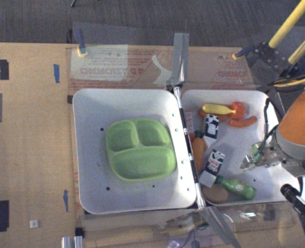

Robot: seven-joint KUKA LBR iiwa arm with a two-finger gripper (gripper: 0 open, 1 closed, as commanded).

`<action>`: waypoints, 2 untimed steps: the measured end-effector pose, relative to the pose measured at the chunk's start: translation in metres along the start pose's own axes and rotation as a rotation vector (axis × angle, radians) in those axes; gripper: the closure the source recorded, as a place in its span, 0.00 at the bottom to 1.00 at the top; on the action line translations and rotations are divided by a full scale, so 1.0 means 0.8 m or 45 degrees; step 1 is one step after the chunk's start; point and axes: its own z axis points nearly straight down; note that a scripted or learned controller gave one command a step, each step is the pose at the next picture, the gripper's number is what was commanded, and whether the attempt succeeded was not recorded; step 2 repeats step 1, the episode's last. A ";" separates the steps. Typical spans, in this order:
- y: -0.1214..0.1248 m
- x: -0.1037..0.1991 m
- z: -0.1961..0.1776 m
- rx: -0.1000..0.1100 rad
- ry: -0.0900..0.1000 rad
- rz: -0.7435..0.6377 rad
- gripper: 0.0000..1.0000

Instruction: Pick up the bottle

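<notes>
The bottle [237,187] is green with a pale label and lies on its side near the front edge of the right bin [260,98], its neck pointing left towards a white carton [212,167]. My gripper [254,158] hangs over the right half of that bin, a short way behind the bottle and slightly to its right. Nothing shows in its grasp. The grey arm with its orange band [299,125] comes in from the right edge.
Also in the right bin are a yellow banana [217,108], an orange-red toy [240,113], a cow-patterned carton [210,125], a carrot [198,152] and a brown round piece [215,194] touching the bottle's neck end. A green divided plate [140,150] sits in the left bin [90,138].
</notes>
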 end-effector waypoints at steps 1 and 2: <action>0.000 0.000 0.000 0.000 0.000 0.000 0.00; 0.000 0.000 0.000 0.000 0.000 0.000 0.00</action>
